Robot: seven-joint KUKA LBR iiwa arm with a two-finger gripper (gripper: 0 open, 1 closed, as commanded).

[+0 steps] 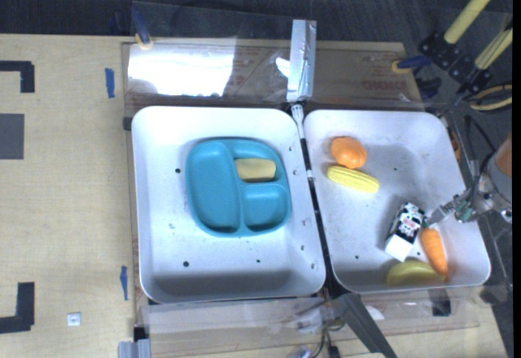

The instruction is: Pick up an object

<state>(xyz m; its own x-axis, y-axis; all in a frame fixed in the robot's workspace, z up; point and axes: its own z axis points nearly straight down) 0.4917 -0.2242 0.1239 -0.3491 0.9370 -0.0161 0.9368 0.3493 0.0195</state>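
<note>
Orange carrot (434, 250) just beside claw (453, 211)

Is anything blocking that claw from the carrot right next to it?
Nothing visible does. The claw sits at the right bin's right edge, just above the carrot; the milk carton lies beside the carrot, left of that path.

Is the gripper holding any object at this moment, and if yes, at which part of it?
It cannot be told. The gripper sits at the right bin's right edge, near the carrot and the black-and-white carton; nothing visibly sits between its tips.
</note>
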